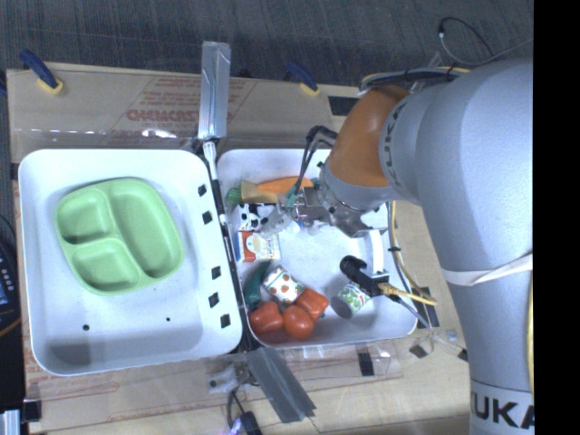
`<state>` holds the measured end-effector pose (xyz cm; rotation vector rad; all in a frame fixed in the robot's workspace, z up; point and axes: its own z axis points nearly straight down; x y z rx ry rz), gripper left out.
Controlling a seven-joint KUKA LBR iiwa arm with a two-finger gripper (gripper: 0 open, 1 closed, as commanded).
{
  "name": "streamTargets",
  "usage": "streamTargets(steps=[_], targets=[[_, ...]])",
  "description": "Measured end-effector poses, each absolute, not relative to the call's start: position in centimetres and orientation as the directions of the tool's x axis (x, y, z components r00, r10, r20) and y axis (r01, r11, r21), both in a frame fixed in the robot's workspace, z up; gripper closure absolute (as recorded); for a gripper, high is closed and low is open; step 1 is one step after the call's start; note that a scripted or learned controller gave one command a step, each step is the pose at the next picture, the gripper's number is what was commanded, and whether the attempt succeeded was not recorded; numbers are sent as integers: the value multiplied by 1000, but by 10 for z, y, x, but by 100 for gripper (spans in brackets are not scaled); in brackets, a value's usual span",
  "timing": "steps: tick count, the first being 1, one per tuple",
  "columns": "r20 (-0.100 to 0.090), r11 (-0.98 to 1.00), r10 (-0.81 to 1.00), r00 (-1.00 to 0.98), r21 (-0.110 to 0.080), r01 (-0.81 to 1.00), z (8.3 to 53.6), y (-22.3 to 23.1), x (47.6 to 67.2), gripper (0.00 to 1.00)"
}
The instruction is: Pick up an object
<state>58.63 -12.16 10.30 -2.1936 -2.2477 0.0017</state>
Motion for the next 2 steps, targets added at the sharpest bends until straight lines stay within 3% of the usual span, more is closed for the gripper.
streamTargets(steps=[1, 2], targets=[[3, 15, 1000, -15, -33, 999, 88, -141, 650, 0], [0, -27, 1000, 27, 0, 1000, 155, -211, 657, 0]])
